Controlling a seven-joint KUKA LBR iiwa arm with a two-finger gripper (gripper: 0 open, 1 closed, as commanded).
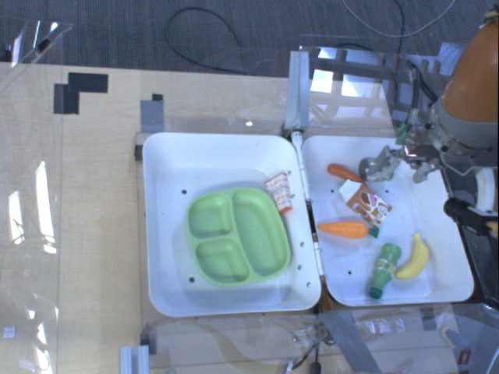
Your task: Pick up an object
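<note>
Camera view: gripper [380, 164] beside sausage [344, 173].

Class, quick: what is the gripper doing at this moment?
Grey two-finger gripper: above the right white bin, near the small orange sausage-shaped toy; open or shut cannot be told.

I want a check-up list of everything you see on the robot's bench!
Surface: wooden bench bearing left bin and right bin.
Job's things: right bin holds two carrots, snack box, green bottle, banana.
Clutter: left bin holds green divided tray and small packet.
Grippers: pincer over the right bin's far side, holding nothing.
Cables: black cable on the floor.
Surroundings: grey carpet.
</note>
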